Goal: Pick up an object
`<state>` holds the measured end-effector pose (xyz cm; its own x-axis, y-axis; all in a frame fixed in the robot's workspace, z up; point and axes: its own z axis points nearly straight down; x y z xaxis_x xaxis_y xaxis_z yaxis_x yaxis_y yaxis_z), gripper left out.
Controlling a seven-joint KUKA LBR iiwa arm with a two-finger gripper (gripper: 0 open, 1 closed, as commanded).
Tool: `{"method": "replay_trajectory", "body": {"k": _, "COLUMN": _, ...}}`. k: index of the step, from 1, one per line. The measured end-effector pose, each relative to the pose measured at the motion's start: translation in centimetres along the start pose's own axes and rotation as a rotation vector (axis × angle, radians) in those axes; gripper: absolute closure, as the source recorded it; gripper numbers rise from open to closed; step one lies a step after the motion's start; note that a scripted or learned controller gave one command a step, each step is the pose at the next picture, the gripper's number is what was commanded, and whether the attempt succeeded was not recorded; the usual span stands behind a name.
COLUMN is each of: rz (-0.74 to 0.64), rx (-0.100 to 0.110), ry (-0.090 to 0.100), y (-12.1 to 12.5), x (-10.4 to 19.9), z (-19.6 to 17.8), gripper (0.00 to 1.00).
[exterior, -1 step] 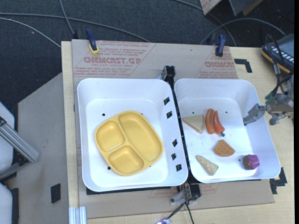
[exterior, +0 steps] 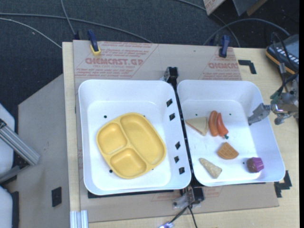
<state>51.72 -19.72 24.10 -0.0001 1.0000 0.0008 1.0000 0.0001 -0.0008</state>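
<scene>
The right white bin [exterior: 266, 141] holds several toy foods: a pale sandwich wedge [exterior: 198, 125], a red-orange hot dog [exterior: 217, 123], an orange waffle piece [exterior: 228, 151], a tan bread wedge [exterior: 210, 167] and a purple piece [exterior: 255, 164]. My gripper [exterior: 264, 121] hangs over the bin's right rim, above and to the right of the hot dog. Its two grey fingers [exterior: 258, 113] stand apart, open, with nothing between them. It touches none of the foods.
The left white bin [exterior: 90, 127] holds a yellow divided plate [exterior: 130, 145]. Black clips line the wall between the bins [exterior: 176, 127]. Blue clamps [exterior: 93, 42] pin the cardboard base at the back. Cables and a device lie at the far right [exterior: 285, 56].
</scene>
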Motion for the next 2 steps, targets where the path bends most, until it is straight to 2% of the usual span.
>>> {"method": "replay_trajectory", "body": {"k": 2, "rz": 0.001, "rx": 0.005, "ry": 0.003, "y": -1.3, "x": 0.0, "z": 8.9, "gripper": 0.00}}
